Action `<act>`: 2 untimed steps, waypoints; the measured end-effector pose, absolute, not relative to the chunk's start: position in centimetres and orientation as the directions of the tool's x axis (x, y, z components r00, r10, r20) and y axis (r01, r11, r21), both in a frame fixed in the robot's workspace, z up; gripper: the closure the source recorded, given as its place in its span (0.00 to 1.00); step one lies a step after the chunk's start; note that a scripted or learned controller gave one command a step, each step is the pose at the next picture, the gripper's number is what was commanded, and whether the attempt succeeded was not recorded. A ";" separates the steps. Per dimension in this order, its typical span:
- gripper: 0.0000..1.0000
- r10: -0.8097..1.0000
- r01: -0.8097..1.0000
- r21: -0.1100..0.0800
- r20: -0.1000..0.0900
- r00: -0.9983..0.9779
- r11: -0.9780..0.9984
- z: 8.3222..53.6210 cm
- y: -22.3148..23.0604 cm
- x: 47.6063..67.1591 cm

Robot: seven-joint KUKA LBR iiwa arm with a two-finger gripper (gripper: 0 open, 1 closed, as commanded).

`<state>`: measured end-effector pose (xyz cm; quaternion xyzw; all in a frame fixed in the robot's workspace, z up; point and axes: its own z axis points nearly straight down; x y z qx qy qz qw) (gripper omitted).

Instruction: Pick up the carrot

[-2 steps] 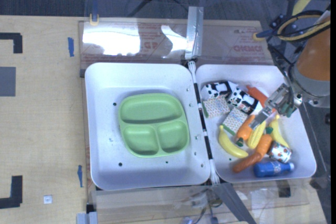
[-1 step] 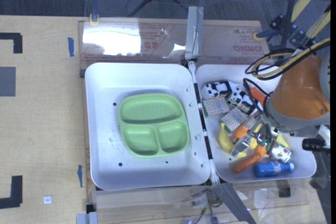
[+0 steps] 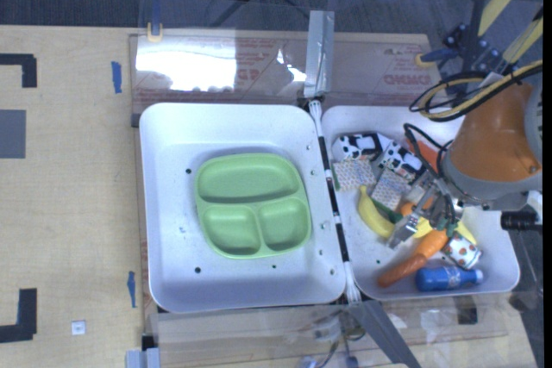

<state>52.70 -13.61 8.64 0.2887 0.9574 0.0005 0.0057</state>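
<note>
One camera view shows the carrot (image 3: 412, 258) lying slantwise near the front edge of the right bin (image 3: 509, 271), just above the blue bottle (image 3: 447, 278), with the gripper (image 3: 412, 224) low beside its upper end, grip undiscernible, so closing squarely across the carrot's thick middle seems wisest.

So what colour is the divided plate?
Light green plate, seen in the camera view.

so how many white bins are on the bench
2. The left bin holds a green divided plate. The right bin sits flush beside it, holding the carrot and other toys, with the arm reaching over it.
</note>
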 end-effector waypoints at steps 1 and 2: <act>0.00 0.630 0.630 0.002 -0.001 -0.777 0.777 13.5 -19.2 60.2; 0.00 0.425 0.425 0.003 -0.002 -0.905 0.905 11.9 -21.9 56.3</act>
